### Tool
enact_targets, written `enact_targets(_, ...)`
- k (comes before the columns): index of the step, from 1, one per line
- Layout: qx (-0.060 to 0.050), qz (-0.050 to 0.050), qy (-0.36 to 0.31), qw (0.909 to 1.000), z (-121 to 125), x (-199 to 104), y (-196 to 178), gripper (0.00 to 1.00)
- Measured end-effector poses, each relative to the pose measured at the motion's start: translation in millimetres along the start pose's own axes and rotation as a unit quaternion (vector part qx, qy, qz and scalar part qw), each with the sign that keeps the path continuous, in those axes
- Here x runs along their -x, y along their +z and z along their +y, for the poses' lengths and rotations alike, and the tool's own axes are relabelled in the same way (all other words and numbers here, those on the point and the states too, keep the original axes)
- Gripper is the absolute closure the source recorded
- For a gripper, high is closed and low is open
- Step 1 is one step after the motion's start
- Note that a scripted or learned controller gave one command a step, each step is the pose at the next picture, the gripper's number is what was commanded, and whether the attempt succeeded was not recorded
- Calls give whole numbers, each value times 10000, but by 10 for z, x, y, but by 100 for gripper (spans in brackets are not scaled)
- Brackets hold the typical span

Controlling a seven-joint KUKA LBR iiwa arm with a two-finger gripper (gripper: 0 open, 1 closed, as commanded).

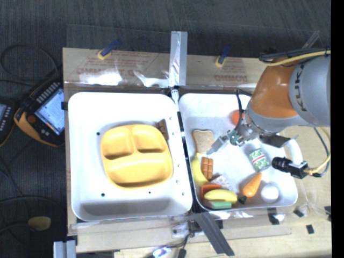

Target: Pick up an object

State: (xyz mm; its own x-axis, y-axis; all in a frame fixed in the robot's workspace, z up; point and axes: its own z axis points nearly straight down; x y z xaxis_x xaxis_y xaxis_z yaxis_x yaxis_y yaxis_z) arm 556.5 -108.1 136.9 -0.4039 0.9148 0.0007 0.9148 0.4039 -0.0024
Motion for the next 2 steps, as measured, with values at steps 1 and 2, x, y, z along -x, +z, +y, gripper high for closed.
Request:
enact_targets(1,3,-17,1134,9936,111,560,-1064,0)
enact_targets(2,0,-25,566,9984,462,1171,-603,0)
